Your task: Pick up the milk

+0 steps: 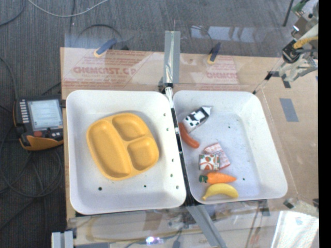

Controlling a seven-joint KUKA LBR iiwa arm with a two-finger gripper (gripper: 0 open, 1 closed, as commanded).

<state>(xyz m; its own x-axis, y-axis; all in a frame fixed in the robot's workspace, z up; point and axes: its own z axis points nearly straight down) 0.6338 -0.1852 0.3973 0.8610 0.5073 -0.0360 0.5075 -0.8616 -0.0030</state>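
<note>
Milk waiting in the right bin, tool parked high and wide of it.

The milk (pixel 197 118), a small cow-patterned carton, lay on its side at about 10 o'clock in the right bin (pixel 258 138), close to the wall shared with the left bin (pixel 77 138). A red sausage-like piece (pixel 189 137) sat just beside it at 6 o'clock, with a red-and-white carton (pixel 213 158), a carrot (pixel 220 178) and a banana (pixel 221 191) farther down. The tool (pixel 297 61) hung at 2 o'clock, outside the bin and well apart from the milk, probably so the camera could see the bins clear; open or closed, I could not tell. A yellow divided plate (pixel 123 144) filled the left bin. The wall might crowd a grasp.
</note>
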